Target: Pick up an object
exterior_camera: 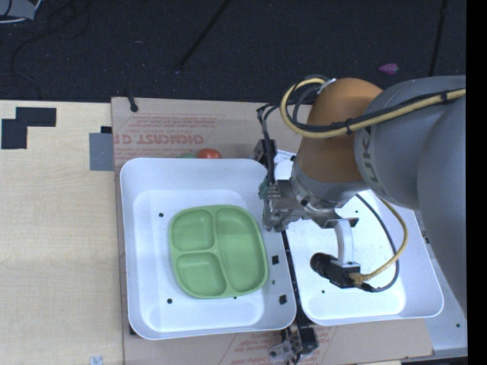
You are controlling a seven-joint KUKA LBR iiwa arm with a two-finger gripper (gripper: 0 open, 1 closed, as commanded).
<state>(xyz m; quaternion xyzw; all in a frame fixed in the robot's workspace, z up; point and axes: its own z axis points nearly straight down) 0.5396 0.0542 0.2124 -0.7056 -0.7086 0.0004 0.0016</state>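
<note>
Surface: a pale wood-grain bench (pixel 53 242) carries a brown cardboard sheet (pixel 190 128) with red lettering that reads reversed. Two white bins stand on the sheet, touching along their inner walls. Black patches (pixel 27 124) and a grey patch (pixel 100 150) mark the bench to the left of the sheet. Beyond the bench's far edge lies a dark floor (pixel 228 36) with loose cables and a small purple item (pixel 388 68).

Left bin (pixel 144 310): a green plate (pixel 218 251) with three compartments lies flat on its floor, right of centre, its right edge near the inner wall. Nothing touches the plate.

Right bin (pixel 396 306): a black part (pixel 335 268) on a yellow cable (pixel 388 268) hangs over its floor. Whether it rests on the floor cannot be told.

Arm (pixel 411 150): it enters from the right and covers the far half of the right bin. Its orange band (pixel 338 128) sits above the wrist. The jaws hang over the divide between the bins, just beside the plate's upper right corner. The wrist hardware is dark and cluttered; whether the jaws are spread or pressed together cannot be told, and no object shows between them.

Partly hidden: an orange-red round item (pixel 208 155) and a green one (pixel 186 156) show just above the left bin's far rim; their form is unclear. A dark fitting (pixel 293 344) at the near edge of the sheet is cut off by the frame.
</note>
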